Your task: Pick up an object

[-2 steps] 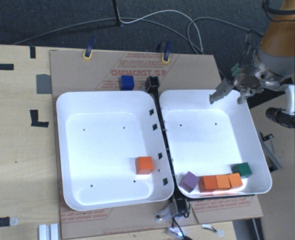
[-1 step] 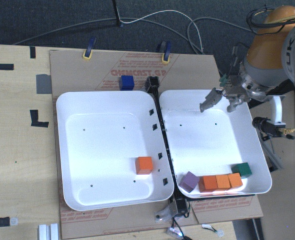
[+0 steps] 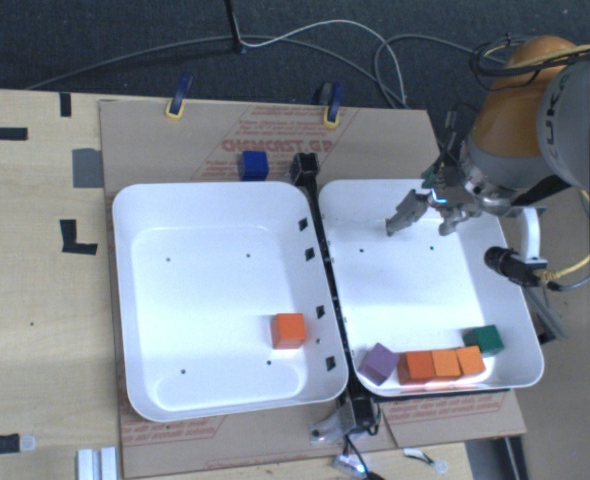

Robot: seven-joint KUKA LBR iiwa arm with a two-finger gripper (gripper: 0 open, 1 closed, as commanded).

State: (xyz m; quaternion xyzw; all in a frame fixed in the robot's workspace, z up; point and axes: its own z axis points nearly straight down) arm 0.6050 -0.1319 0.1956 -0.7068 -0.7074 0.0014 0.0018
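1. Candidate objects: small rigid blocks in the right white plastic bin (image 3: 347, 268). A row sits against that bin's near wall: purple block (image 3: 378, 363), then two orange cubes touching each other (image 3: 416, 367) (image 3: 444, 365), a lighter orange cube (image 3: 470, 361), and a dark green block (image 3: 485, 340) just behind the row's right end.
2. One lone orange cube (image 3: 289, 330) sits in the left white plastic bin (image 3: 135, 268), near the divider with the right bin, well apart from everything else.
3. Handling, my read: light, stiff, flat-faced, likely wood or plastic. Not fragile. Smooth faces could slip if pinched off-centre.
4. Grip point: opposite flat faces, centred. The lone cube is easiest, with all sides free. The row blocks touch, so only their front and back faces are free, and the bin wall crowds the front. The purple block sits skewed; align to its faces.
5. Two-finger gripper (image 3: 427, 215) hangs over the far part of the right bin, well apart from the row. Fingers are spread, nothing between them.
6. Small blue cube (image 3: 254, 164) sits on the cardboard sheet (image 3: 155, 128) beyond the left bin.
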